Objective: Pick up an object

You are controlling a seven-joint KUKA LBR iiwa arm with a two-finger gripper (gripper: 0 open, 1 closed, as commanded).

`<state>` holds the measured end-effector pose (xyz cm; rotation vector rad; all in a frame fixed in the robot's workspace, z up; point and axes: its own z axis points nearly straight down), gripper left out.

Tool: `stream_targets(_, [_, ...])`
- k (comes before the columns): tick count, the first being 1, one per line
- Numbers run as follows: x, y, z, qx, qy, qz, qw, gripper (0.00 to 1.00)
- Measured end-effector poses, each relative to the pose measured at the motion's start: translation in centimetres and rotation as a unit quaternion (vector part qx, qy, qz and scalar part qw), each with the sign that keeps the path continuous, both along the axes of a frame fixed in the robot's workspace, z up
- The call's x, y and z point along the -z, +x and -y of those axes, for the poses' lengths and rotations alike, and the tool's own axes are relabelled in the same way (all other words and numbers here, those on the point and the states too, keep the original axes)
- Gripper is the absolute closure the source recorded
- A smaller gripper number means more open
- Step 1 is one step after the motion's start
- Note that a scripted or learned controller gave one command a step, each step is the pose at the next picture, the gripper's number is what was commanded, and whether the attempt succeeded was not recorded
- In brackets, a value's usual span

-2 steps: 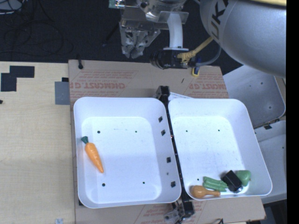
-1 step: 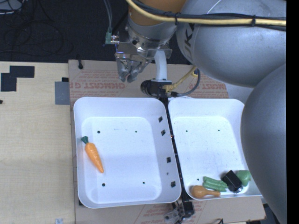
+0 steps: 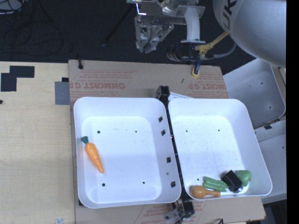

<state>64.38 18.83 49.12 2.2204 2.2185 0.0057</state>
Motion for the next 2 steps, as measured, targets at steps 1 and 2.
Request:
stream_targets(1, [-5.0,0.0,9.0,0.004,-0.0017,-0.001,1.0,1.0])
stream_targets(2, [-4.6,0.0,20.0,0.005,-0.0024,-0.005,1.0,1.0])
